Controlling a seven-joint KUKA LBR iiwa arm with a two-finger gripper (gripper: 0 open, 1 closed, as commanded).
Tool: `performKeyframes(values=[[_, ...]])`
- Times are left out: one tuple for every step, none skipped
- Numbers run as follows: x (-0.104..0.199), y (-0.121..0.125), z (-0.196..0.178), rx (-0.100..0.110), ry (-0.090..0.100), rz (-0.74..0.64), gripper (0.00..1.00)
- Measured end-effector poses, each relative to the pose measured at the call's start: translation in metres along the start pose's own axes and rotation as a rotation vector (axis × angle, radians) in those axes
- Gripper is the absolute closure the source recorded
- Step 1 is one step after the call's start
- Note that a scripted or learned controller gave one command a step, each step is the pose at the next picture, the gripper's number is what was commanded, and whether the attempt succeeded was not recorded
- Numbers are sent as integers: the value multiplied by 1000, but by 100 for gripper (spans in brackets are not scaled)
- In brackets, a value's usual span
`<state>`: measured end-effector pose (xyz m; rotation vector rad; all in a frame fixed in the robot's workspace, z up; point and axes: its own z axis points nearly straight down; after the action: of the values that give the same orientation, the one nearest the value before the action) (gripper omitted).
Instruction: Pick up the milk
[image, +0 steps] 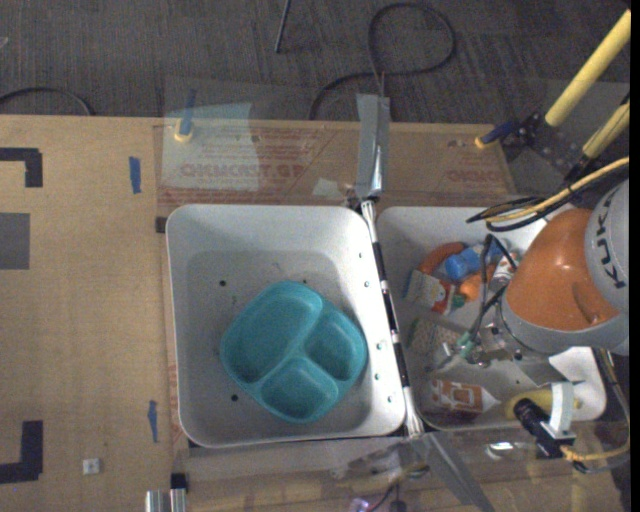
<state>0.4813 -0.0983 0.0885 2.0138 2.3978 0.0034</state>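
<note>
Down in the right bin (400, 232), the arm (565, 280) hangs over the clutter with the end effector (478, 347) low among the items. I can't tell its state, the wrist blocks the view.

Best guess for the milk (428, 292): the small carton with red and green print against the bin's left wall, just beside the orange and blue items (455, 265). It sits up and to the left of the end effector, near but apart, nothing between the tips that I can make out. Its long axis looks tilted, running roughly toward the bin's far corner. Hard to be sure, it's small and partly hidden.

Brown packet (458, 396) lies flat toward the near edge, a banana (535, 405) to its right. Left bin (200, 240) carries a teal divided plate (293, 350).

Next move likely needs a short shift left and away from the camera, then wrist rotation to square across the carton's narrow side.
</note>
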Motion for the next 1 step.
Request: performKeyframes(values=[[-3,1,-11,-7,-4,5,100]])
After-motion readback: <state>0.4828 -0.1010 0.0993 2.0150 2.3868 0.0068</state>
